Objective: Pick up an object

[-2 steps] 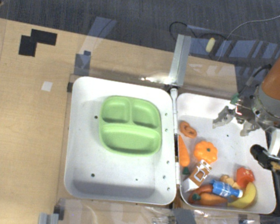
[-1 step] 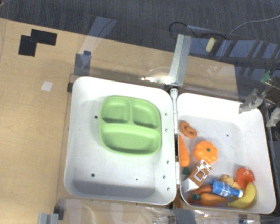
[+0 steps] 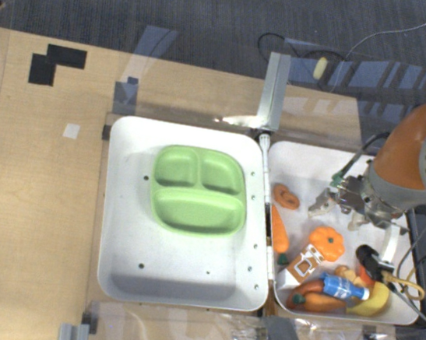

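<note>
My gripper (image 3: 339, 209) hangs over the back part of the right bin (image 3: 309, 157), fingers spread apart and holding nothing, tips pointing down at bare white floor. The nearest thing worth taking is the small orange pumpkin (image 3: 326, 243), which sits just in front of my gripper, toward the near side of the bin. I judge it a light, hard plastic toy: stiff, not fragile, but round and smooth, so it may squirt out if I pinch it off-centre; I would close across its widest middle, straddling the stem. Left of the pumpkin, along the bin's wall, lies a carrot (image 3: 279, 231), and behind that a flat brown piece (image 3: 286, 198) I cannot identify. In front of the pumpkin things crowd together: a small orange-and-white box (image 3: 307, 263) touches its near side, then a blue bottle (image 3: 342, 288), a banana (image 3: 373, 300) and a reddish sausage-like piece (image 3: 320, 302) piled in the near corner. That box may catch a finger on the way down. Well to the left of the pumpkin, in the left bin (image 3: 127, 192), rests a green divided plate (image 3: 198, 189), out of my way.
</note>
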You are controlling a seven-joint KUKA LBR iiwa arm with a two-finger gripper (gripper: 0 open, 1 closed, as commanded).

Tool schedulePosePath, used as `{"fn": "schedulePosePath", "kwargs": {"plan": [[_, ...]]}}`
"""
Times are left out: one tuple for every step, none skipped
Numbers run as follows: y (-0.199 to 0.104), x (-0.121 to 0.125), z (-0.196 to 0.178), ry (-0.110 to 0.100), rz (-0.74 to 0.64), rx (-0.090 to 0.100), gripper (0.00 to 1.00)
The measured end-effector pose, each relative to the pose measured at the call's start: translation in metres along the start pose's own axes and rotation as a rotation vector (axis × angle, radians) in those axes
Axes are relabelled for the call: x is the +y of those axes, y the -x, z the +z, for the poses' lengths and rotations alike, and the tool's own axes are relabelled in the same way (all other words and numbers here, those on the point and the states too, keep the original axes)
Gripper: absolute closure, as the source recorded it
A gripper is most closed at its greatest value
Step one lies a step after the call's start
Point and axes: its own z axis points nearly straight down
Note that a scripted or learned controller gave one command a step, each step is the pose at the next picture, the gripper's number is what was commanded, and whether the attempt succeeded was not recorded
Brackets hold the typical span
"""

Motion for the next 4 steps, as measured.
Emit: {"fn": "schedulePosePath", "kwargs": {"plan": [[-0.006, -0.034, 0.023, 0.018, -0.169, -0.001, 0.00], [-0.008, -0.034, 0.015, 0.018, -0.171, 0.001, 1.00], [-0.016, -0.036, 0.023, 0.015, -0.241, -0.004, 1.00], [-0.067, -0.096, -0.070, 0.002, -0.045, 0.000, 1.00]]}}
